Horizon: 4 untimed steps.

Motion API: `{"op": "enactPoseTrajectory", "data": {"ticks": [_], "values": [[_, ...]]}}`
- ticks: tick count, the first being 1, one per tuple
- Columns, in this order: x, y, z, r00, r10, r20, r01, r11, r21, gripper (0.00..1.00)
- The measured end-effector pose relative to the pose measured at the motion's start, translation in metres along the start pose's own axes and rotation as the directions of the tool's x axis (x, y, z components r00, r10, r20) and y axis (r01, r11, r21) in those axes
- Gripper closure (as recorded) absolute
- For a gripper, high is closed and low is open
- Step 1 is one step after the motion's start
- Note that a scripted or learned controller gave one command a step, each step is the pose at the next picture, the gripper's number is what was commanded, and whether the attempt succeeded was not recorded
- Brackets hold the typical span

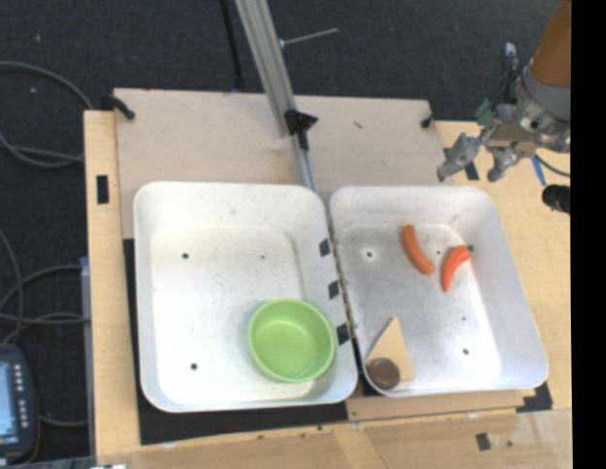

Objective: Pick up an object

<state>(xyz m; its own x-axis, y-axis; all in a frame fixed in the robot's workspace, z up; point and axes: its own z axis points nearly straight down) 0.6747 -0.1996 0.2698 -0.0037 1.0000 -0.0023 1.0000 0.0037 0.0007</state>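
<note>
Two orange carrot-like pieces lie in the right bin [498, 262]: one [415, 249] slanted near the middle, the other [454, 267] just to its right. A tan wedge [392, 345] and a small brown round piece [383, 371] rest at that bin's front left corner. A green bowl [290, 339] sits in the left bin [186, 223] near its front right. My gripper [477, 164] hangs above the bench behind the right bin's far right corner, open, with nothing between its fingers.
A slanted aluminium post [269, 57] rises from the bench behind the seam between the bins. Cables lie on the dark floor at the left, and a handheld screen [10, 404] sits at the lower left.
</note>
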Motion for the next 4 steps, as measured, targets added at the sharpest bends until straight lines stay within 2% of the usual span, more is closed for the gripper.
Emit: {"op": "enactPoseTrajectory", "data": {"ticks": [1, 2, 3, 4], "values": [[-0.001, 0.0, 0.0, 1.0, -0.001, 0.002, 0.001, 1.0, 0.001, 0.0], [0.003, -0.008, 0.046, 1.0, 0.002, 0.0, -0.002, 1.0, 0.004, 0.0], [0.002, -0.014, 0.109, 1.0, 0.004, 0.0, -0.004, 1.0, 0.006, 0.0], [0.005, -0.008, 0.155, 1.0, 0.0, 0.0, 0.0, 1.0, 0.004, 0.0]]}}
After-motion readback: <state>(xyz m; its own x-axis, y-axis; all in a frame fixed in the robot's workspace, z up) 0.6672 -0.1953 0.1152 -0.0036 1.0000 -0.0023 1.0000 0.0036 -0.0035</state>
